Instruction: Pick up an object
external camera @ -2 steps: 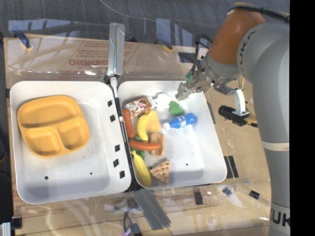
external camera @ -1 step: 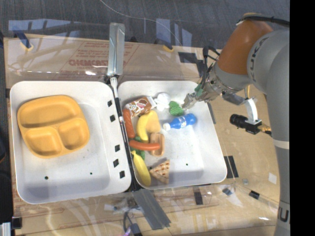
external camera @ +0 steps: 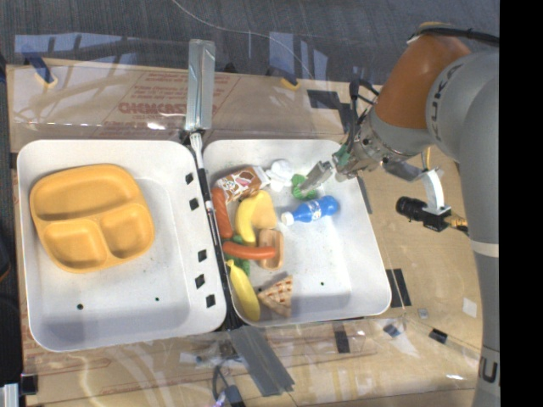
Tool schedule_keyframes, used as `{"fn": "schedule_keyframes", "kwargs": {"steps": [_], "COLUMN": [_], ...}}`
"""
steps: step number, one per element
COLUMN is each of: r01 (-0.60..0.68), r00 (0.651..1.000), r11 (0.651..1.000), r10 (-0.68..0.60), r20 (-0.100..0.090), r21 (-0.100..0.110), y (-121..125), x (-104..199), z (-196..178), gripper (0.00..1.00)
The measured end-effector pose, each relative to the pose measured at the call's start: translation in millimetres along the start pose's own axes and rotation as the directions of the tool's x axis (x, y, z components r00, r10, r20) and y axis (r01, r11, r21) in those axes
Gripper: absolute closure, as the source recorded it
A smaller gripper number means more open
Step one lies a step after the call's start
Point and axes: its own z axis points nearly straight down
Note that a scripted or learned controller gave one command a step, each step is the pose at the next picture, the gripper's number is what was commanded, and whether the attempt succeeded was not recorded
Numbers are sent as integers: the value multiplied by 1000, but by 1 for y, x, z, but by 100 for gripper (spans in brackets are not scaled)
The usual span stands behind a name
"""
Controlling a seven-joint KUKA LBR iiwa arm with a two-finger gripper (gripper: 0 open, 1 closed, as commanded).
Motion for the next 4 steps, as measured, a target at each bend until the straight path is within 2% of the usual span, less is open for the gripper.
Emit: {"fn": "schedule_keyframes", "kwargs": {"steps": [1,2,3,4], "r01": [-67,-61,-61,-36], "r00": [998,998,998,999], "r11": [998,998,998,999], "r10": [67,61,61,36], "r20": [-3,1,1,4], "r21": [4,-2,-2,-7], "y": [6,9,9,13], "x": [-1,-1,-1,-3], "z": [75,60,60,83], "gripper": [0,100,0,0]}}
